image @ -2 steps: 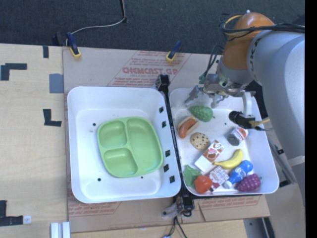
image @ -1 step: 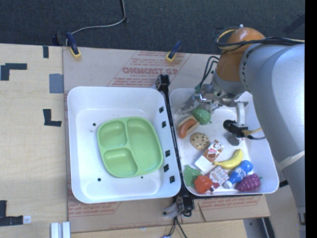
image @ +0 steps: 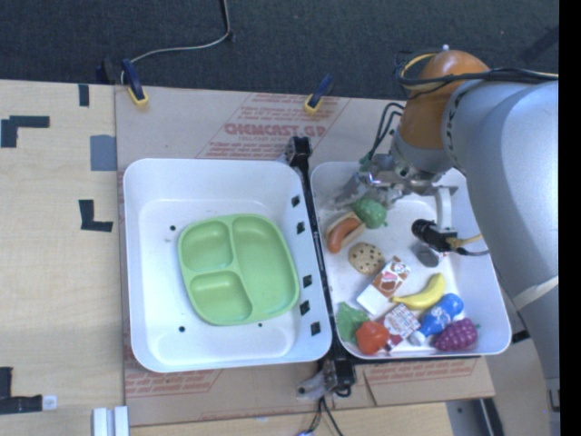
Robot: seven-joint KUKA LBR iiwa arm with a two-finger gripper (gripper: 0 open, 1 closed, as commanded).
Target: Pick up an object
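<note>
Camera view, items listed left to right, places given relative to the divider [image: 307, 234] between the two bins.

1. Green tray [image: 239, 268]: three compartments, lying flat in the left bin [image: 145, 243], just left of the divider.
2. Hot dog [image: 343, 232]: right bin [image: 490, 280], just right of the divider, long axis slanting up to the right.
3. Green toy [image: 370, 213]: right of the divider, touching the hot dog's upper end; likely the pick target.
4. Cookie [image: 366, 258]: right of the divider, below the hot dog.
5. Gripper [image: 374, 187]: right of the divider near its upper end, directly above the green toy; fingers spread and slack, nothing between them.
6. Banana [image: 424, 292]: farther right, toward the divider's lower end, amid other toys.

Relation governing the move: the green toy lies straight beneath the fingertips, so a short drop seems enough.
</note>
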